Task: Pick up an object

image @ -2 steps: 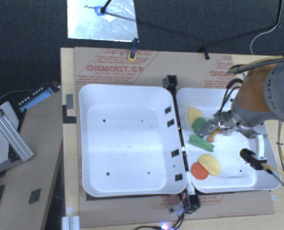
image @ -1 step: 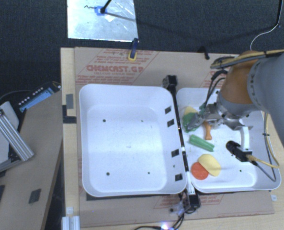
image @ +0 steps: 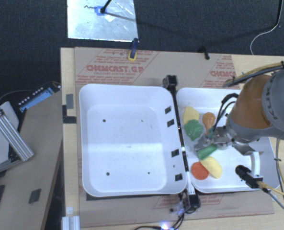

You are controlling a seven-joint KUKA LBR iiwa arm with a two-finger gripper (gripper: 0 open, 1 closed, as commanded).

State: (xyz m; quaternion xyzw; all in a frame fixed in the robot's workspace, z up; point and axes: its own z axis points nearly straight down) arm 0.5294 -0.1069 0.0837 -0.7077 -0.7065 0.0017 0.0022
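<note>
I find my end effector (image: 210,142) low in the right bin (image: 266,145), directly over the green oblong piece (image: 206,151), whose long axis runs left-down to right-up; finger state indeterminable.

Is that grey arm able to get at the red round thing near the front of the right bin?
Probably yes. The gripper is low in the right bin, and the red object lies close by, uncovered on top, though a yellow piece touches its side.
</note>
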